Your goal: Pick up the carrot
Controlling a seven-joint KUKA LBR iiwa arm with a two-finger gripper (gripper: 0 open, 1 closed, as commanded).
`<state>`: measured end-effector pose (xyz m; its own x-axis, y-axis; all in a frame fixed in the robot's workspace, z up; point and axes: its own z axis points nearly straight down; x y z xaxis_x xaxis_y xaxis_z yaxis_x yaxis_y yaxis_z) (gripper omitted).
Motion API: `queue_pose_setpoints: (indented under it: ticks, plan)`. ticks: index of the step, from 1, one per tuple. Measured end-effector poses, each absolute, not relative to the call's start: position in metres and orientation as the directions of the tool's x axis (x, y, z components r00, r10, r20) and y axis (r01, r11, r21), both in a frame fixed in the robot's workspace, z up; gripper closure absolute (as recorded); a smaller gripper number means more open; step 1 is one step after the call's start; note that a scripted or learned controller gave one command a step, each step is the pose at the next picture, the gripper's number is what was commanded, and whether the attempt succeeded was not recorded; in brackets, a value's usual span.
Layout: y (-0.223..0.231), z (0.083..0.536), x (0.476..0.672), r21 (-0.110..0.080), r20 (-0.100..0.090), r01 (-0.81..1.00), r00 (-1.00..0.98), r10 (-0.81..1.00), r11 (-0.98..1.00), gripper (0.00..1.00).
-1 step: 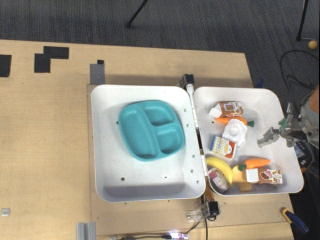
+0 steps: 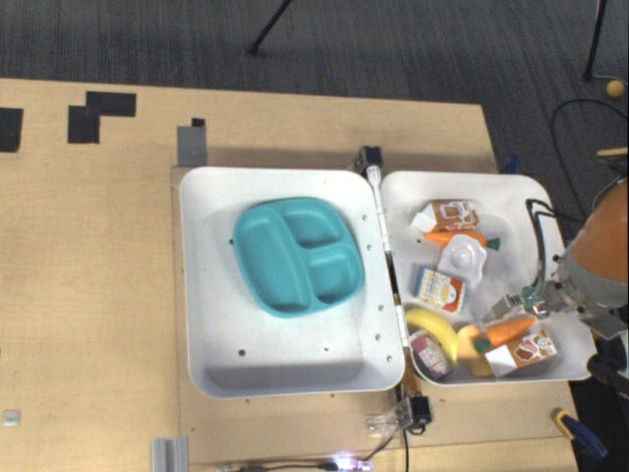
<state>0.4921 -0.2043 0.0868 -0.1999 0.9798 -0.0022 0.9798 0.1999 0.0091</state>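
My gripper (image 2: 513, 310) sits low over the right bin (image 2: 521, 187), near its right wall in view, w/ my grey wrist and orange band trailing off to the right. I can't tell whether it's released or clenched; the tip is too small and cluttered to read.

The carrot (image 2: 509, 331) lies just beside the gripper, on the side toward the view's bottom. It's orange and angled, w/ its fat end up toward my wrist. It looks like it's touching the tip or nearly so, but I can't see it gripped, so I'm not calling it held.

Other stuff around the gripper:
- A printed packet (image 2: 532, 348) is just past the carrot, toward the bin's front corner.
- A banana (image 2: 438, 326) is to the left, w/ a round can (image 2: 429, 354) under its lower end.
- A small carton (image 2: 437, 288) is left and a bit up.
- A white lidded cup (image 2: 462, 260) is up and left.
- A second orange, green-tipped piece (image 2: 455, 236) lies beyond that cup, next to another packet (image 2: 448, 211).

Well to the left, across the divider, is the left bin (image 2: 211, 293) w/ a teal divided plate (image 2: 295, 256) in it.
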Motion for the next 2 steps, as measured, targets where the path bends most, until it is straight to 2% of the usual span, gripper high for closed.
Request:
queue_pose_setpoints:
  ticks: [1,2]
  plan:
    - [-0.185,0.087,0.491,0.008,-0.009,0.818,-0.576,0.818,0.576,0.00]
    - [-0.185,0.101,0.496,0.018,-0.019,0.817,-0.575,0.818,0.576,1.00]
